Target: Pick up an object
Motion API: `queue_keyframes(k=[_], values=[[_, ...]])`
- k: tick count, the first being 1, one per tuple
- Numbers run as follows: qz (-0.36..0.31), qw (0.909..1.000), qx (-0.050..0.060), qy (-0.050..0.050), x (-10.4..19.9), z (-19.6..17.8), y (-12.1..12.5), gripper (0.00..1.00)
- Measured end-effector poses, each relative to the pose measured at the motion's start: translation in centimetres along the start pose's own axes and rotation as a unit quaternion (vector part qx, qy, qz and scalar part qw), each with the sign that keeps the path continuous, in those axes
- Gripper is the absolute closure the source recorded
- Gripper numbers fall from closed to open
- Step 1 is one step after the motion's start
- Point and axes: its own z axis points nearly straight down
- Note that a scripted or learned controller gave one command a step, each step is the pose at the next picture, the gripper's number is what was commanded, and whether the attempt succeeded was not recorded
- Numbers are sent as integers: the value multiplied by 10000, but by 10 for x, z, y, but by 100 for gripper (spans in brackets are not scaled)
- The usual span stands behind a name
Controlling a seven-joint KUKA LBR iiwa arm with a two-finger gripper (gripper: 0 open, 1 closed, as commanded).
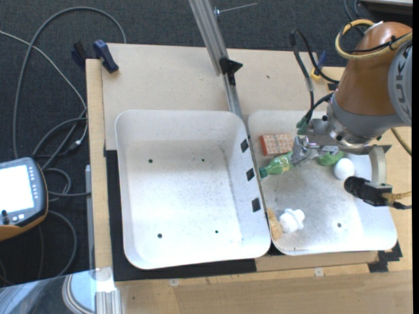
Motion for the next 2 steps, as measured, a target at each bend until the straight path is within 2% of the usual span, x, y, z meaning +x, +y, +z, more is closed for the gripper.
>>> queue_keyframes(k=[1,2], values=[[-12,10000,-4,10,60,-7,14,100],[-4,10000,3,4,112,6,25,100]])
